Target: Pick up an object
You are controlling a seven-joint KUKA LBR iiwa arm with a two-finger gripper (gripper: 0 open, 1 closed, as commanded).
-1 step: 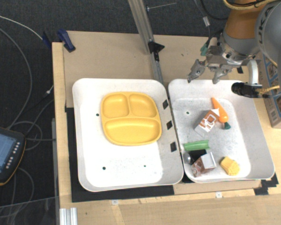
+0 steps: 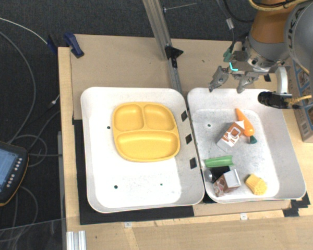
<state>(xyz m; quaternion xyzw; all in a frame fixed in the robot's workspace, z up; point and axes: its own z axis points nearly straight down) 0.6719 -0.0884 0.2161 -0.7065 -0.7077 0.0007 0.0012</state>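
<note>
Gripper (image 2: 229, 83): two grey fingers (image 2: 217, 81) spread apart, nothing between them, tips hanging over the far rim of the right bin (image 2: 287, 139). Above the fingers, the grey wrist and the orange band of the arm (image 2: 274, 20), which comes in from the right bin's far right corner.

Right bin, contents:
- Toy carrot (image 2: 244, 123), orange with a green end, lying near the bin's middle, toward the far side, just below the gripper but well apart from it.
- Small carton (image 2: 230, 135), white with red-brown print, touching or nearly touching the carrot on its left side.
- Green flat piece (image 2: 218, 162), at the bin's left wall, near side.
- Dark brown box (image 2: 228, 182), in the near left corner, just beside the green piece; something dark and rounded lies against its left side, too small to name with confidence.
- Yellow lumpy object (image 2: 256, 184), near side, right of the brown box and apart from it.

Left bin (image 2: 94, 186), adjoining the right bin's left wall: holds one yellow divided plate (image 2: 144, 131), three compartments, lying flat in the far half.

Bench (image 2: 120, 56): light wood, bears both bins.
</note>
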